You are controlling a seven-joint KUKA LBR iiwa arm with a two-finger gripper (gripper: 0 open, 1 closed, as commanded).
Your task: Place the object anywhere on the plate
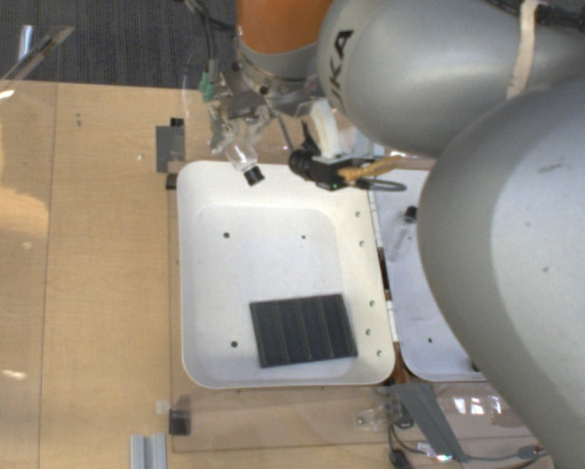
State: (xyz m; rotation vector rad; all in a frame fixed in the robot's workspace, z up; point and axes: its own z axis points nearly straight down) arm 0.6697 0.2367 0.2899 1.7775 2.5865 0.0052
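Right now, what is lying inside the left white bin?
Inside the left white bin lies a dark ribbed rectangular plate, near its front edge. The gripper hangs over the far rim. The arm covers most of the right bin.

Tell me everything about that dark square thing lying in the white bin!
The dark ribbed plate is a flat, charcoal-grey rectangle with several grooves running along it, so it looks like parallel slats. Its surface looks matte, perhaps rubber or plastic. It lies flat on the floor of the left white bin, in the part nearest the camera, turned slightly askew to the bin's walls. Only the bin floor touches it; nothing rests on it, and the arm's pincer sits far off at the bin's back rim.
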